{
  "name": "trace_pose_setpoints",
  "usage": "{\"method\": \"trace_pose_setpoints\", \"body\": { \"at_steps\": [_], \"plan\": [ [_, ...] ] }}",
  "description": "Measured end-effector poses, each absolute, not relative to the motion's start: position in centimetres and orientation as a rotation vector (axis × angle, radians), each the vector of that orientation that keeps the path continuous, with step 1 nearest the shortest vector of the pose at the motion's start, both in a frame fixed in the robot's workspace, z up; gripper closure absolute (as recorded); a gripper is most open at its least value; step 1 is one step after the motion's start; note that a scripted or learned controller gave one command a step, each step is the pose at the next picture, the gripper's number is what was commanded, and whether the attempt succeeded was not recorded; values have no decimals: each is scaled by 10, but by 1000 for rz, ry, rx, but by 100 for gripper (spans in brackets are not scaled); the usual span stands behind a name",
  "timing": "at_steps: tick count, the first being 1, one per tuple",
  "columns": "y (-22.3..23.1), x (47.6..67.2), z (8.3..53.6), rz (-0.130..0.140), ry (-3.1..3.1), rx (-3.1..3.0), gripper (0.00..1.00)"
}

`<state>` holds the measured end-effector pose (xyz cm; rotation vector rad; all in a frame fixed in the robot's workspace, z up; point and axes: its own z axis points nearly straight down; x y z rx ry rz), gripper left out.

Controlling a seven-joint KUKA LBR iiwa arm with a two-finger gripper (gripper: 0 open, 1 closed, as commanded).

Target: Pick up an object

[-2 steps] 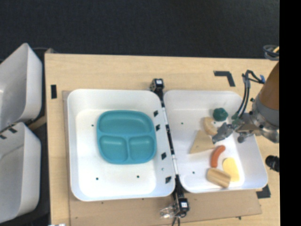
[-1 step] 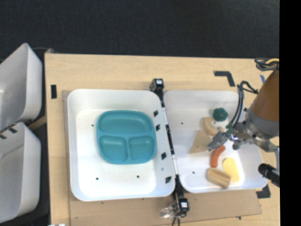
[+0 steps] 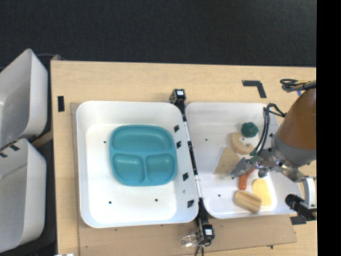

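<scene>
Scanning from the teal tray (image 3: 143, 154) in the left bin (image 3: 85, 159) rightward, I find the gripper (image 3: 246, 169) low over the orange piece (image 3: 243, 182), beside the yellow block (image 3: 261, 191). Grip state: cannot tell. Crowding risks a deflected, empty grab.

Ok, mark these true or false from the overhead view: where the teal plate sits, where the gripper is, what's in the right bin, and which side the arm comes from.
1. The teal divided plate lies in the left bin. True.
2. The gripper is over the left bin. False: it is low in the right bin, beside the orange carrot-like piece.
3. The right bin holds a green-topped item and a yellow piece. True.
4. The arm reaches in from the view's left. False: from the right.
</scene>
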<state>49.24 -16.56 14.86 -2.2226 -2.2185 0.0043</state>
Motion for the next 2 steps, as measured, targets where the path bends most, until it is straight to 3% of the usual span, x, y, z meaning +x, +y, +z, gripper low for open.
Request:
{"method": "trace_pose_setpoints", "body": {
  "at_steps": [1,2],
  "plan": [
    [-166,495,162,-4,-2215,-2232,100],
    [-159,502,221,-7,-2231,-2223,100]
  ]
}}
